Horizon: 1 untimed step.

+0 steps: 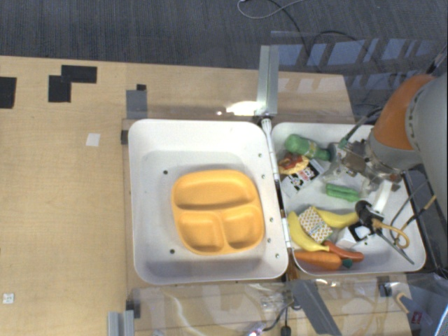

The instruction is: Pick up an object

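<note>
- A grey KUKA arm (pixel 413 128) with an orange band enters from the right edge of the frame and hangs over the right-hand bin (pixel 418 254), its wrist hardware spread above the bin's upper right part.
- The gripper (pixel 353 161) sits low over the clutter at centre right; whether it is open, closed or gripping anything cannot be told, as its tip is lost among metal parts and objects.
- Just below the gripper lies a green tube-shaped piece (pixel 341 191), near it but with contact unclear.
- At the bin's upper left rests a green bottle-like object (pixel 302 145), with a red and yellow toy (pixel 292 164) and a black-and-white patterned item (pixel 304 177) just beneath it.
- Lower in the same bin, a yellow banana (pixel 302 235) curves beside a checkered block (pixel 314 224), and a second banana (pixel 339 219) lies to the right of that block.
- An orange carrot (pixel 318 260) lies along the bin's bottom edge.
- The left-hand bin (pixel 143 187), at the frame's centre, holds a yellow divided tray (pixel 217 211) lying flat in its middle.
- Both bins stand on a light wooden bench (pixel 63 208).
</note>
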{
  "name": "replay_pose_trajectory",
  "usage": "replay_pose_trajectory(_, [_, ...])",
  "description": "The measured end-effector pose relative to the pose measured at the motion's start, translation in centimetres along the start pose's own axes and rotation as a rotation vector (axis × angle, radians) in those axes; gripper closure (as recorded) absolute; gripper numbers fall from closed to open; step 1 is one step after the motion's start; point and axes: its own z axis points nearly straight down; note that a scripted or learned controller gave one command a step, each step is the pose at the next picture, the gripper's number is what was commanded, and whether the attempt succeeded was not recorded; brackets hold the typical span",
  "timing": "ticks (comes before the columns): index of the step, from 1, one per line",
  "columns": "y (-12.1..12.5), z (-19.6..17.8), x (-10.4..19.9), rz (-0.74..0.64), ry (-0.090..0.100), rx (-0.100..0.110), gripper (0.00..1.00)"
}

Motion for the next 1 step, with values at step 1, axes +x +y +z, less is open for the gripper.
replay_pose_trajectory(1, [-4.05,-0.09,-5.96,0.177,-0.001,-0.001,0.0])
